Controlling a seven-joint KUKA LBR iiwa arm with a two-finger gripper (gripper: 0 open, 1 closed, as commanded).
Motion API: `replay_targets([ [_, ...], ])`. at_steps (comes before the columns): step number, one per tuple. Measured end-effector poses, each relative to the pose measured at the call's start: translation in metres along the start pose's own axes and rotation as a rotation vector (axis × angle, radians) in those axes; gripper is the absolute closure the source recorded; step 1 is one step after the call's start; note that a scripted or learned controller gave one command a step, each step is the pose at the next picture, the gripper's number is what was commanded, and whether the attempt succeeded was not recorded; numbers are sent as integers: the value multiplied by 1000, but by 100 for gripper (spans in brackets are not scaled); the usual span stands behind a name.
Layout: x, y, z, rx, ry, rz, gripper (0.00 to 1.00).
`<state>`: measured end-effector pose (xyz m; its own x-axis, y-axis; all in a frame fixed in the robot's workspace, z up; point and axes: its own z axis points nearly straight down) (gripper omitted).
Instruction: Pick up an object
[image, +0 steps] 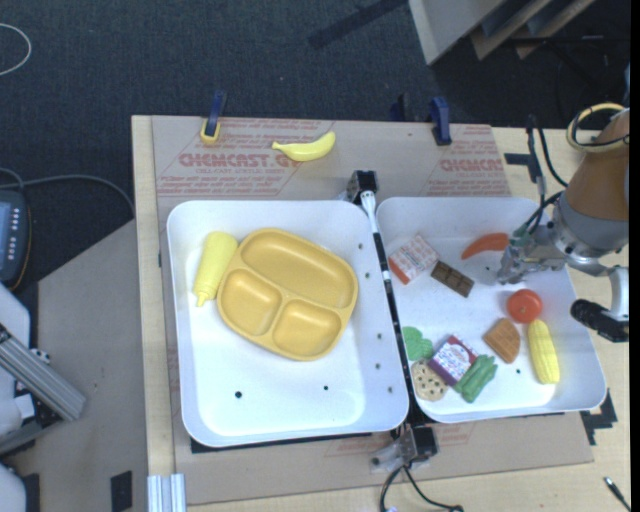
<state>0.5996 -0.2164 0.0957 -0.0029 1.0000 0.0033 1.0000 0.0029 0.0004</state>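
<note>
two bins sit side by side on the bench (150, 300), the left bin (190, 390) touching the right bin (580, 385) along the middle. in the left bin a divided tray (288, 292) lies toward the back, with a squeeze bottle (213, 266) just beside it on the left. behind the left bin a banana (306, 147) lies on the bench. in the right bin, a small carton (411, 258) and a chocolate bar (452, 278) lie near the back left, with a chili pepper (485, 243) to their right. the gripper (516, 262) hangs just right of the pepper. a tomato (524, 304) lies in front of it, then a bread piece (503, 340) and a corn cob (543, 351). along the front lie a cookie (428, 381), a small packet (452, 359) and a cucumber (478, 378).
</note>
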Motion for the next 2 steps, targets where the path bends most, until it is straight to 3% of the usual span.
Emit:
replay_targets([
  [2, 4, -10, -98, -6, -6, 2, 100],
])
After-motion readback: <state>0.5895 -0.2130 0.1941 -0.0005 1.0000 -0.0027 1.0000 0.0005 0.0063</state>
